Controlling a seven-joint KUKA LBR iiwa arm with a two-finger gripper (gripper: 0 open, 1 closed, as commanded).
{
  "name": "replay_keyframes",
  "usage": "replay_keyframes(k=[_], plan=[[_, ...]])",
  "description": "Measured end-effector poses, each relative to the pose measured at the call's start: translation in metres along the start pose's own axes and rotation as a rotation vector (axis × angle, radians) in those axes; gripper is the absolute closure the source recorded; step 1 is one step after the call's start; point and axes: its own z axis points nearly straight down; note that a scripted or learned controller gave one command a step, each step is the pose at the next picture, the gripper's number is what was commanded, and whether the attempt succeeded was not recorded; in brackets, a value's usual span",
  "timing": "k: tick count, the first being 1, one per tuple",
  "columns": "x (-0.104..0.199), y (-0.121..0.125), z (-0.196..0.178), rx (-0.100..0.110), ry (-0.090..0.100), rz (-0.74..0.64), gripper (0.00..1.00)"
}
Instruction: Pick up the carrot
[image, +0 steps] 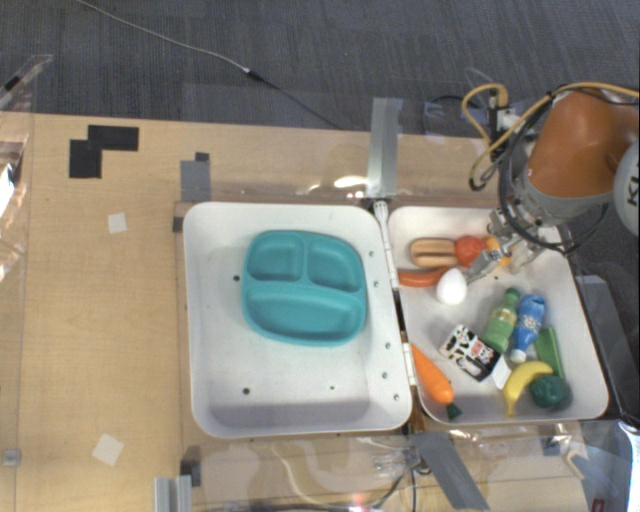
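the two-finger gripper sits low in the upper part of the right shallow white bin, below the grey wrist and the arm's orange band. whether it is spread or pressed together cannot be told from this slant, and nothing can be seen pinched in it. it is just beside a small red-orange rounded toy and a tan hot-dog bun toy, with a white egg just below them and a red sausage-like strip to the egg's left.

the orange plastic carrot with a green stem end lies tilted at the lower left edge of the same bin, close to the wall that divides the two bins, well apart from the gripper. near it, to the right, is a black-and-white cow-patterned carton; its print is too small to read. further right stand a green bottle, a blue bottle with a white label, unreadable, a dark green vegetable piece, a yellow banana and a dark green broccoli-like lump.

the left shallow white bin holds a teal divided plastic plate. black tape marks lie on the wooden bench at upper left.
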Motion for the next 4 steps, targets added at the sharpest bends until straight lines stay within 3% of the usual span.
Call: replay_keyframes(k=[1,2,3,4], plan=[[-0.01,0.005,0.0,-0.001,0.0,-0.018,0.0],[-0.1,0.038,-0.13,0.008,0.003,0.048,0.0],[0.017,0.043,-0.204,0.0,0.004,0.26,0.0],[0.016,0.047,-0.028,-0.017,-0.006,0.305,0.0]])
